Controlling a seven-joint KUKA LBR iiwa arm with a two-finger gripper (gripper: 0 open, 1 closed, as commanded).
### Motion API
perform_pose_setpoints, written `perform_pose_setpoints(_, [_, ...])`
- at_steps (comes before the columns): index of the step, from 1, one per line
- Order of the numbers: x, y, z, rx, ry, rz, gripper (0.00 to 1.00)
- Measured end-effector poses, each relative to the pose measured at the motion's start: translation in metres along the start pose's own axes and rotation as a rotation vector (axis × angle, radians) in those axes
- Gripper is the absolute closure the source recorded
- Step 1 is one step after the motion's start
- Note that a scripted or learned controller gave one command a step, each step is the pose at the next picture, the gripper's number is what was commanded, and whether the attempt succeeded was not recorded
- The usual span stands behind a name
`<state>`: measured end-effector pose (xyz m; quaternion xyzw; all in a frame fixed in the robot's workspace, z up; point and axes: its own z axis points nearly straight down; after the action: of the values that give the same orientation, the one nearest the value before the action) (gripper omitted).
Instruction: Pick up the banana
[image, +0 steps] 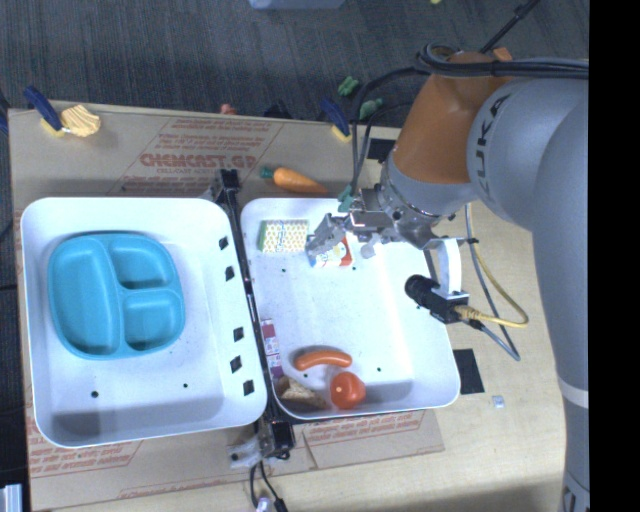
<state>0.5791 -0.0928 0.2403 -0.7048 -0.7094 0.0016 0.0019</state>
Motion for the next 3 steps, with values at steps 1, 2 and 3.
perform_pose_setpoints(1, [0.060,-0.053,0.050,0.001,0.000,0.105,0.00])
perform_pose_setpoints(2, [0.150,-0.102,0.050,0.002,-0.001,-0.013,0.00])
perform_pose_setpoints(3, [0.201,-0.098,0.127,-0.012,0.011,0.310,0.00])
